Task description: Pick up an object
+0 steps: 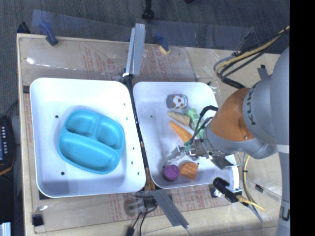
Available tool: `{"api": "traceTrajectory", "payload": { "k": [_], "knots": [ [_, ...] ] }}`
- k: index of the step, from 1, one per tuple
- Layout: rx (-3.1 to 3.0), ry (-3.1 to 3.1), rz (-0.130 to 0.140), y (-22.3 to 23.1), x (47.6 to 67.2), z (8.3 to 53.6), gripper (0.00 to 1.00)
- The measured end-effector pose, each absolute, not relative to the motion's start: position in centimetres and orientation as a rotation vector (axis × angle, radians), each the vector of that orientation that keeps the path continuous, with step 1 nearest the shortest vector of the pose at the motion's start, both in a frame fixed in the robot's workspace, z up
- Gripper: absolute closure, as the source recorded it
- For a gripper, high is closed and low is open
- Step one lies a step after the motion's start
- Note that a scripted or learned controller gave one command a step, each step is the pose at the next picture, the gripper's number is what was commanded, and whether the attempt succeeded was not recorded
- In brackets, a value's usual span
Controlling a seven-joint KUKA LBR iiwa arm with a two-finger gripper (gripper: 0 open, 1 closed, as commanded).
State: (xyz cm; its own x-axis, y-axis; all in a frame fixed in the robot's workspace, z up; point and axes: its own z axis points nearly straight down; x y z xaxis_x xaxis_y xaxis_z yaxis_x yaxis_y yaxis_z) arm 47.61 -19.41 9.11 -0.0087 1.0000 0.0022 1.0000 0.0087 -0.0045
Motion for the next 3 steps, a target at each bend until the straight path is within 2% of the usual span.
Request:
{"api": "traceTrajectory", "payload": {
  "k": [3],
  "knots": [
    [-2.208,-2.226,0.003,-19.08,47.58,9.09,0.00]
  ]
}}
